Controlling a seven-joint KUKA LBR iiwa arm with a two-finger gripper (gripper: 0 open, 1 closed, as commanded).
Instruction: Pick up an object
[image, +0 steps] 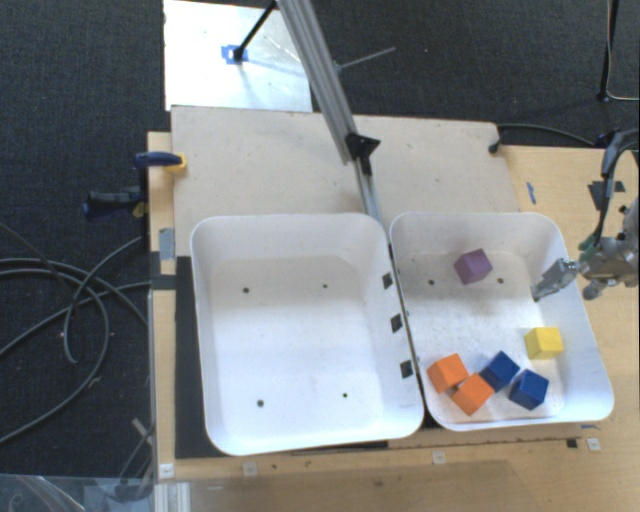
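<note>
The metal jaws (568, 282) hang over the right white plastic bin's (590, 385) right edge; I cannot tell their spread. Nearest lies a small yellow cube (544, 342), matte and square-edged.

A purple cube (473, 266) is sitting alone in the upper middle of the right bin (470, 226), slightly turned and well apart from the rest. A yellow cube (544, 342) is resting toward the right side of the frame, near that bin's right wall. Along the lower part, two orange cubes (449, 372) (473, 394) are lying touching each other, and just to their right two blue cubes (499, 370) (529, 389) are sitting close together, the darker pair nearest the bin's lower rim. All six are lying flat on the bin floor.
</note>
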